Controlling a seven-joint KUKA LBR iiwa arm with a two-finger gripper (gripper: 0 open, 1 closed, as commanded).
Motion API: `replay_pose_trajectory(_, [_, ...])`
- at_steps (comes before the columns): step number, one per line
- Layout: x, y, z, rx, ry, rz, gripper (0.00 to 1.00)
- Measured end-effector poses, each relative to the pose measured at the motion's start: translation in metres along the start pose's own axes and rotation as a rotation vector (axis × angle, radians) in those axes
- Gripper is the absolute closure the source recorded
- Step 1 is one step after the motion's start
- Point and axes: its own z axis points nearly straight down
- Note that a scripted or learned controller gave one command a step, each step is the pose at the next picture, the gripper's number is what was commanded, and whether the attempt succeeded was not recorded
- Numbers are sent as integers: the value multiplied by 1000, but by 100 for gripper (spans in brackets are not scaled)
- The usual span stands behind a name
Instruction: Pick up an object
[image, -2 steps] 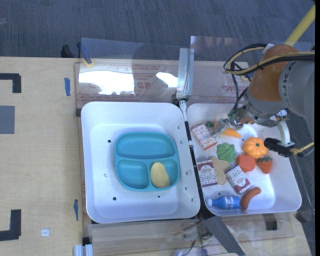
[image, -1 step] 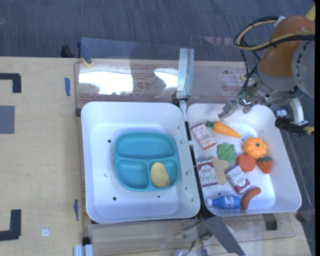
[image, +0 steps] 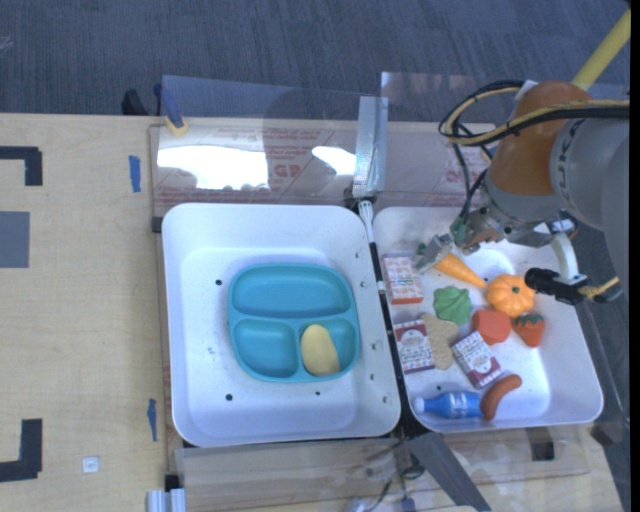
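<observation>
- My gripper (image: 447, 247) hangs low at the right bin's (image: 575, 395) far edge, just beside the carrot (image: 462, 269); I can't tell its state.
- Toys crowd there, likely as picking stock.

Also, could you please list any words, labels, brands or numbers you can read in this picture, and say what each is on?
None can be read.
Red-and-white packets in the right bin: print too small and blurred.
Clear panel behind the left bin: faint red lettering, washed out by glare.
Blue bottle: no legible label.
</observation>
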Motion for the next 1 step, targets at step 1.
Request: replay_pose_trajectory(1, [0, 0, -6, 2, 2, 0, 100])
